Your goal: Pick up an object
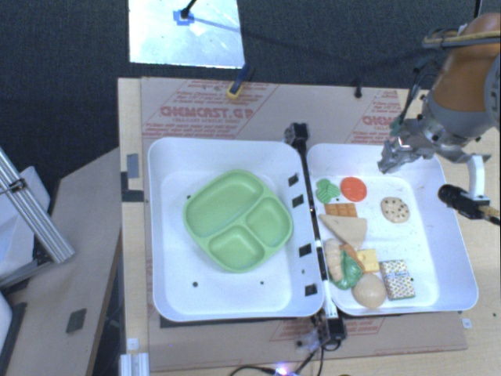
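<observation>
Hovering above the right bin's (438,292) far edge, the tool (394,159) may miss the cookie (395,209); its jaw state seemingly indiscernible.

plate (238,222) in left bin (168,233), cookie (395,209) in right bin (450,265)

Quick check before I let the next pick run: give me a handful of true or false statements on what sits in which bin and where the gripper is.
1. The green divided plate lies in the left bin. True.
2. The cookie sits inside the green plate. False: it lies in the right bin, apart from the plate.
3. The gripper is at the far edge of the right bin. True.
4. The red tomato slice is in the left bin. False: it is in the right bin, beside a green leaf.
5. The gripper holds the cookie. False: the cookie lies on the bin floor, apart from it.
</observation>
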